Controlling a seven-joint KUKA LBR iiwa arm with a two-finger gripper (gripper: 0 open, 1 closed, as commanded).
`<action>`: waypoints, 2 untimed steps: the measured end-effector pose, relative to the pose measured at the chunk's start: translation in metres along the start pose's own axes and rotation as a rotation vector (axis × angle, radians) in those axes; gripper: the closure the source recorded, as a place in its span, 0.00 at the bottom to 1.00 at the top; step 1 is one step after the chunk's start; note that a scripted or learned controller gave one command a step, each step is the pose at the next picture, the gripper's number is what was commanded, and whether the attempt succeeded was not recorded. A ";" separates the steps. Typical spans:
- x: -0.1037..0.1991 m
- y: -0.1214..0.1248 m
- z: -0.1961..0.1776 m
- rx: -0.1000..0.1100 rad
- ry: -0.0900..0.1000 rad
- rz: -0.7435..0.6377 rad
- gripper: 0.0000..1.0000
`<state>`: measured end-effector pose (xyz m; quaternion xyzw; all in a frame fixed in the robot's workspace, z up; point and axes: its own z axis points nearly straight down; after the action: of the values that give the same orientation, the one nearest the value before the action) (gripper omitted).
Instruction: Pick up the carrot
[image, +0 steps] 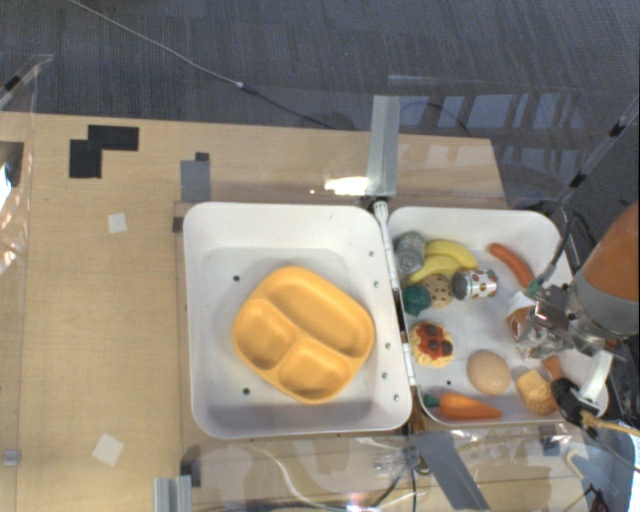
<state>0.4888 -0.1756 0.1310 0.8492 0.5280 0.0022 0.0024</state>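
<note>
The carrot (468, 406), orange with a green stub at its left end, lies along the front edge of the right bin (545, 228). My gripper (546, 338) hangs over the right side of that bin, well to the right of the carrot and a little behind it. It sits above a brownish item near the bin's right wall. The grey arm with its orange band (612, 270) comes in from the right edge.
The right bin also holds a banana (447, 258), a red sausage (511, 263), a small can (474, 285), a pizza slice (432, 342), a beige egg shape (489, 371) and a bread piece (536, 390). A yellow divided plate (303, 331) fills the left bin (210, 300).
</note>
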 end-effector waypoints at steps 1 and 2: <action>0.066 -0.033 0.006 0.006 0.001 0.330 1.00; 0.074 -0.037 0.010 0.004 0.001 0.370 1.00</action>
<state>0.4882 -0.0928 0.1206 0.9318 0.3630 0.0016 0.0000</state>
